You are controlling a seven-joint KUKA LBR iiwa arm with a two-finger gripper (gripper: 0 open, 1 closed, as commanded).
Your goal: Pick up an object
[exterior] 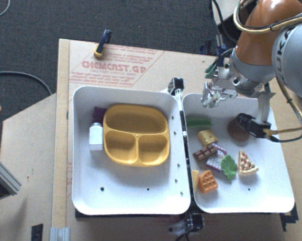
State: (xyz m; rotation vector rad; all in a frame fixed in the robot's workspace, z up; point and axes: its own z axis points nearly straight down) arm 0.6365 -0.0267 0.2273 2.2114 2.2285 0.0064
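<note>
Pincer (214, 98) hangs upper right of centre, over the top left corner of the right bin (286, 195). Your fingers look slightly parted with nothing between them, though they are small in the frame.

Left to right: left bin (77, 184) holds a yellow divided tray (136, 134); a small white bottle (96, 136) and a purple item (99, 113) sit against the tray's left side.

Right bin holds the toy food: green piece (198, 122) nearest below your pincer, cheese wedge (208, 136), chocolate bar (205, 153), waffle (207, 181), lettuce leaf (229, 166), pizza slice (246, 163), brown round piece (239, 132).

Progress: nothing lifted yet. Every piece lies on a bin floor. You have descent, closure and lift left, by my judgement.
</note>
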